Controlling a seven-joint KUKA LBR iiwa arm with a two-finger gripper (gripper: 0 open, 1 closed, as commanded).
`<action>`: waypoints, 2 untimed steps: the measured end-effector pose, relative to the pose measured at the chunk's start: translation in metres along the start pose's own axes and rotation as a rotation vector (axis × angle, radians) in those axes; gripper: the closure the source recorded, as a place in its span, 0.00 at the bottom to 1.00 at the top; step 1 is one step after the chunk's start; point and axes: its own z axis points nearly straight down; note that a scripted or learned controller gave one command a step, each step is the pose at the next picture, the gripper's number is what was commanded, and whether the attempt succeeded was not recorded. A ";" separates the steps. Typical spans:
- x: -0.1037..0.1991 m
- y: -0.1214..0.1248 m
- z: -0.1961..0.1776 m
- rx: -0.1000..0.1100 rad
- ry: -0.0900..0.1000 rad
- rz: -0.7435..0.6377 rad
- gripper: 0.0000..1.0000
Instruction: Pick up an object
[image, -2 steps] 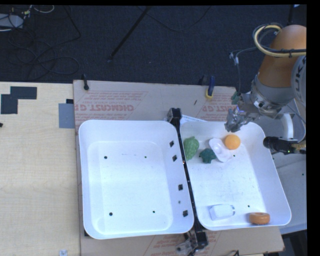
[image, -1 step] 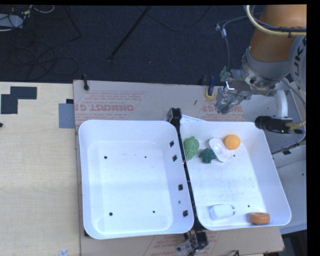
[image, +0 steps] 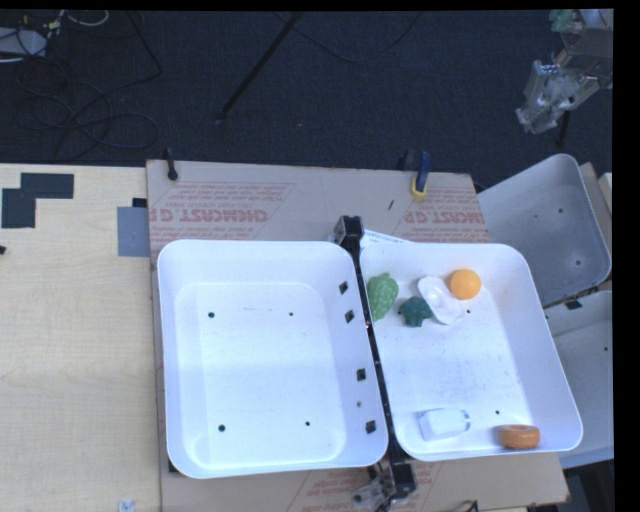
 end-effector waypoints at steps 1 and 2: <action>0.002 0.001 0.001 0.022 0.002 -0.007 1.00; 0.002 0.001 -0.008 0.025 0.002 -0.013 1.00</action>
